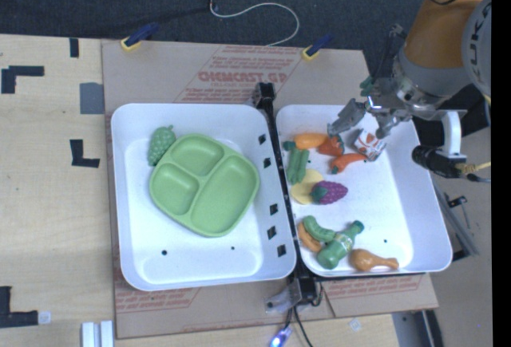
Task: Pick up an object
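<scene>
My gripper [364, 130] hangs over the back of the right bin [415, 214] with its fingers spread open. A small white and red object [370, 144] lies just below the fingertips, between them, and it is not clamped. Close by to the left are an orange carrot [311, 141] and a red-orange pepper [348, 163]. Further forward in the same bin are a green cucumber [297, 165], a yellow lemon [304, 191], a purple fruit [330, 193], a green bottle [340, 245] and an orange-brown gourd [372, 262].
The left bin [136, 242] holds a green divided plate [204, 184] with a bunch of green grapes [160, 143] at its back left corner. A black divider [275, 178] runs between the bins. A cable [239, 14] lies on the dark floor behind the bench.
</scene>
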